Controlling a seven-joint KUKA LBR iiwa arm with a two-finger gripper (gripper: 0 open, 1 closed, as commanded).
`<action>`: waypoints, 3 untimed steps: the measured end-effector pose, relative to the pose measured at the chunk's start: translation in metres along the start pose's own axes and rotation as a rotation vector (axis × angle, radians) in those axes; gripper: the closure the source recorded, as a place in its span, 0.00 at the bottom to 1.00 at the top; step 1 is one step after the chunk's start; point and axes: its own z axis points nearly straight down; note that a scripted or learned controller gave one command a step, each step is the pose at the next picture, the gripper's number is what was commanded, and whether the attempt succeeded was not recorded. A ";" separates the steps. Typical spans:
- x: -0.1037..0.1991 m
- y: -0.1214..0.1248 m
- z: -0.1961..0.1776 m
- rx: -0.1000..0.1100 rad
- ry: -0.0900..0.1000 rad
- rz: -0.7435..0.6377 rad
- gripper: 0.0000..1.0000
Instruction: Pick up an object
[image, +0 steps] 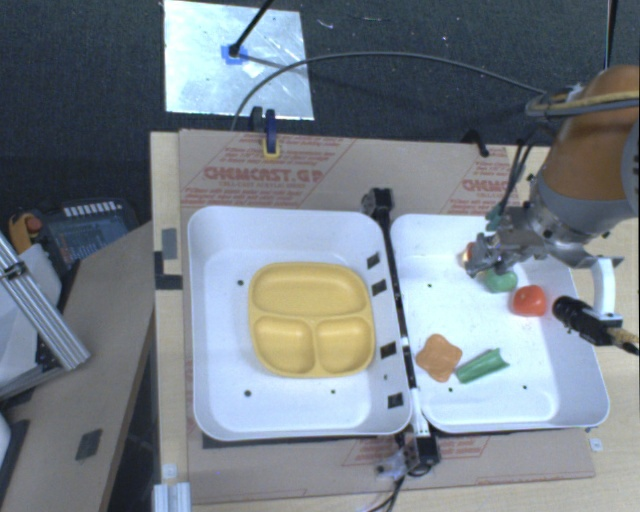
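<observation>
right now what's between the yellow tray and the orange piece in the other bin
In the camera view, the yellow divided tray and the orange piece are separated by bare white bin floor and the two bins' meeting rims, with black clips along that seam.

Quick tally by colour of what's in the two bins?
Yellow: 1, the divided tray in the left bin
Green: 2, a long piece and a round piece under the gripper
Red: 1, ball
Orange: 1, flat piece
Total: 5

Bright, even overhead light; slightly soft focus.
</observation>
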 end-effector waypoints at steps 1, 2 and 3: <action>0.063 -0.003 0.004 0.001 0.000 -0.001 1.00; 0.118 0.007 0.003 0.000 0.001 -0.002 1.00; 0.169 0.003 0.001 0.000 0.000 0.000 1.00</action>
